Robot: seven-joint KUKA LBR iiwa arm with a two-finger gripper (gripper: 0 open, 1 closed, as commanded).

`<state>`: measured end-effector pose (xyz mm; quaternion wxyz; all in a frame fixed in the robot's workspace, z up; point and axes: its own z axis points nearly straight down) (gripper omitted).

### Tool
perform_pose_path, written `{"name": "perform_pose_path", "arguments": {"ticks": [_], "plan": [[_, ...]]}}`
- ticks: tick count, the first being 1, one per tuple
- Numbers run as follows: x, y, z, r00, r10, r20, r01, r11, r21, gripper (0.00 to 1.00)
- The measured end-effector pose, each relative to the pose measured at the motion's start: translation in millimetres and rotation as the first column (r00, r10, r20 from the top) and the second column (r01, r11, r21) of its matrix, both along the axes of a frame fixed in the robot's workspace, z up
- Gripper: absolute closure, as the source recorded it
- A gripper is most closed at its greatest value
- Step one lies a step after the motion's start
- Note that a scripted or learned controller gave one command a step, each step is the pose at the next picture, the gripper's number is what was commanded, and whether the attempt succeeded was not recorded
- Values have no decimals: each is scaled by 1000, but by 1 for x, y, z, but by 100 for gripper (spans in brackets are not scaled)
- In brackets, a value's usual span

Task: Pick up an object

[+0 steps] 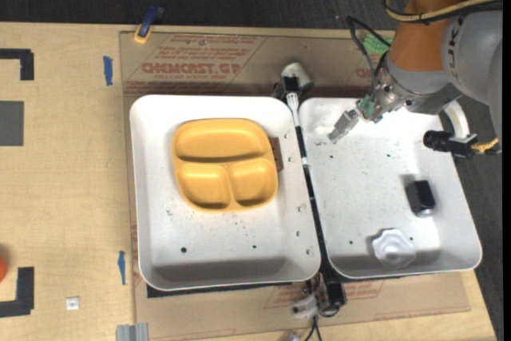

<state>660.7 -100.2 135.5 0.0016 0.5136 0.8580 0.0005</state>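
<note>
A yellow divided tray (225,163) lies in the left bin (152,196), toward its back. In the right bin (447,164), a small black block (421,196) rests near the right wall and a white rounded piece (391,245) sits by the front wall. My gripper (343,127) hangs low over the right bin's back left corner, pointing down and to the left. It is well apart from the black block and the white piece. Nothing shows in it.
The grey arm with its orange band (423,28) leans in from the upper right over the right bin's back edge. A ridge with a white clip (294,77) at its far end separates the bins. Cardboard (200,60) lies under both bins.
</note>
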Motion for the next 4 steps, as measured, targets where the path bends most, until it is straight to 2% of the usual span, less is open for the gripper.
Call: {"name": "perform_pose_path", "arguments": {"ticks": [1,2,3,4], "plan": [[-56,-11,-50,988,-154,-3,154,988,1,0],[-132,-12,-50,982,-189,-2,189,982,1,0],[-109,-54,-50,875,-485,-1,485,875,1,0],[-75,-26,-50,930,-368,1,368,930,1,0]]}}
